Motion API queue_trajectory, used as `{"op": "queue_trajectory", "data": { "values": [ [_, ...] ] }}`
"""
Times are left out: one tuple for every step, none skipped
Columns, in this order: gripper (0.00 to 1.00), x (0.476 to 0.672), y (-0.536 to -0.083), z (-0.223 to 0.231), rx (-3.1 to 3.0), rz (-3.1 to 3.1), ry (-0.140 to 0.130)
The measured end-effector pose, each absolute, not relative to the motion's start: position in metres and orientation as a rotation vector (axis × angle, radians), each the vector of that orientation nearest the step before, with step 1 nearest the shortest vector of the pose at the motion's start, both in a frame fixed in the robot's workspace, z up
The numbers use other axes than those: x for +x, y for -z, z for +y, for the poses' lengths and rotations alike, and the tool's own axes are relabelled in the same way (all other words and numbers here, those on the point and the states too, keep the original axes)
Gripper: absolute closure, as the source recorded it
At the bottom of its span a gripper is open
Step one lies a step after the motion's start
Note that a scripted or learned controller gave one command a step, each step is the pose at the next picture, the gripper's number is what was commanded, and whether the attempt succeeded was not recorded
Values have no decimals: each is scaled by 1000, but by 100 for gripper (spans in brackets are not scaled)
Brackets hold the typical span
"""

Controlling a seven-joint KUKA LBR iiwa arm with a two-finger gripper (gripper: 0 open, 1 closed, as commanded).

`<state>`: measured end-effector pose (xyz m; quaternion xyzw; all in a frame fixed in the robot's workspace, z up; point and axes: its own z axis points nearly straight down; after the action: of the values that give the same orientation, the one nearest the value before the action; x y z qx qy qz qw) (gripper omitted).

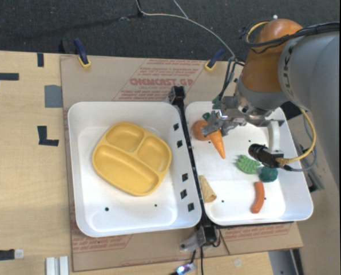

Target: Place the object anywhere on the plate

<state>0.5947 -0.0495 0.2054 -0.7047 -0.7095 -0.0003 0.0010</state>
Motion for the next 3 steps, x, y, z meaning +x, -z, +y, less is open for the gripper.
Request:
{"op": "queue_trajectory", "data": {
  "values": [
    [100,608,-204,1,-2212,-2227,0],
    [100,614,-218,60,-2211,-2229,2],
    [100,609,-229,112,-2212,-2228,0]
  ]
}}
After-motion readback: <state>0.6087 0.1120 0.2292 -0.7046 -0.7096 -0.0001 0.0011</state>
